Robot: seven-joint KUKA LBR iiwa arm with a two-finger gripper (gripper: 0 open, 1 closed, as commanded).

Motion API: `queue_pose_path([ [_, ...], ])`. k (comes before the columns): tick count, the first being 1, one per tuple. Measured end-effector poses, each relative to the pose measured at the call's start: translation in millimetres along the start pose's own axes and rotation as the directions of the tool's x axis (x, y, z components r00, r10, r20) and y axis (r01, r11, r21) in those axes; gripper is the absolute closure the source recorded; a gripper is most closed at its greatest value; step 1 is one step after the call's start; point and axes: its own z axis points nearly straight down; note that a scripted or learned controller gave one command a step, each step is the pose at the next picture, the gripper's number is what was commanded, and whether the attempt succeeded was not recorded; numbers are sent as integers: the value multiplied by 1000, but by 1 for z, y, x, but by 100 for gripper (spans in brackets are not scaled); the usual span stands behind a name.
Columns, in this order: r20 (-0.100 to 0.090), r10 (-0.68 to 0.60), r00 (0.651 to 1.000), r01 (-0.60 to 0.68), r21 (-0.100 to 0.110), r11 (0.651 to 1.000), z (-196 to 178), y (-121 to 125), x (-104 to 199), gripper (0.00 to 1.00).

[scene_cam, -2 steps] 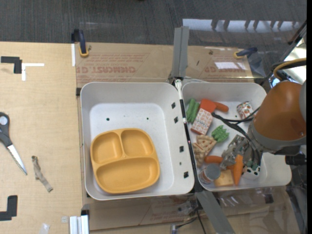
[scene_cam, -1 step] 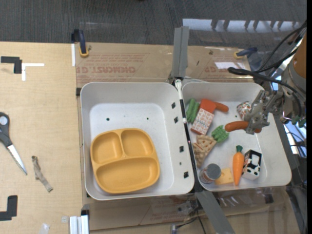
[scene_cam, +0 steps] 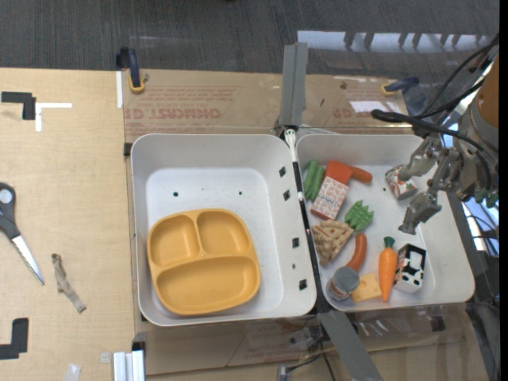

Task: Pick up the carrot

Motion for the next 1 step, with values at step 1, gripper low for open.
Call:
queue_pose_path([
  [1,-6,21,1000,-21,0,1000,152,-16,-6,0],
])
